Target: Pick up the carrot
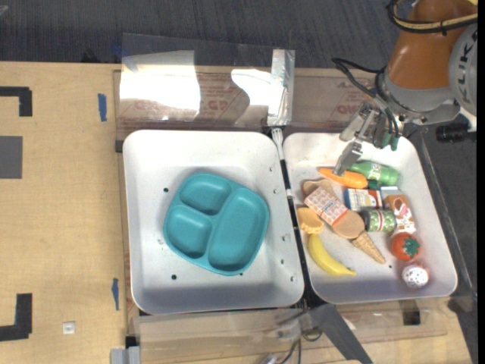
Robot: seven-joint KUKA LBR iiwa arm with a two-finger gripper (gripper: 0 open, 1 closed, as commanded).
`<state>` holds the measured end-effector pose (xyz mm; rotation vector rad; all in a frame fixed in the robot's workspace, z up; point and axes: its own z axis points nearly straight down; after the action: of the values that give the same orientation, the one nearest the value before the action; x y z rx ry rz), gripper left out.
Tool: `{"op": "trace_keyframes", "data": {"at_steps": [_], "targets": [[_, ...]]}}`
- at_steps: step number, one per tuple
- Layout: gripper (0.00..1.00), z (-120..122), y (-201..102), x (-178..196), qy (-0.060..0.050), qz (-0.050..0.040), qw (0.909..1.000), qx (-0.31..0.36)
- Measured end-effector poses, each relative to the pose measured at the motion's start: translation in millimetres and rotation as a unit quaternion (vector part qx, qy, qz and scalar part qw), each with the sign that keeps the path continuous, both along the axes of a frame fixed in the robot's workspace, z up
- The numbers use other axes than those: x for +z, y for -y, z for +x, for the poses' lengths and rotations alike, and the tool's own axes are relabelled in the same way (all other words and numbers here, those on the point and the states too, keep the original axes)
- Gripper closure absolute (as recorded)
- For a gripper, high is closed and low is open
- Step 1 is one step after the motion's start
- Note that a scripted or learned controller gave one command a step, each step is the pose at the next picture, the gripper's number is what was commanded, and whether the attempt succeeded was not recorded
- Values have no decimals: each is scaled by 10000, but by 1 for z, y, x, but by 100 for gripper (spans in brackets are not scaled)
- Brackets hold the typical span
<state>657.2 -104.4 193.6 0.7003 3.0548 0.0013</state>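
Left bin: teal three-compartment plastic plate [217, 222], irrelevant. Right white bin [436, 203]: small orange toy carrot [343, 178] lies near the back, touching a green plastic bottle [376, 174], a brown-and-pink toy box [324, 201] just below. Two-finger metal gripper [350, 158] sits directly over the carrot's middle; how far open, cannot tell. Probably light, stiff, slick plastic; best pinched mid-body across its width.

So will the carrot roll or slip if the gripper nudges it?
The carrot looks tapered and smooth, probably hard plastic, so it may pivot or slip. The green bottle lies against it, likely blocking rolling that way. The gripper hovers at it.
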Motion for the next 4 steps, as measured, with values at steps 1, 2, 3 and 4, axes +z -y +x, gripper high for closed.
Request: {"op": "trace_keyframes", "data": {"at_steps": [1,2,3,4], "targets": [[0,-23,3,-82,106,3,9970,-768],[0,-12,15,-89,130,20,9975,-694],[100,-8,14,-75,202,7,9975,-678],[100,-13,-5,73,65,1,9988,-492]]}}
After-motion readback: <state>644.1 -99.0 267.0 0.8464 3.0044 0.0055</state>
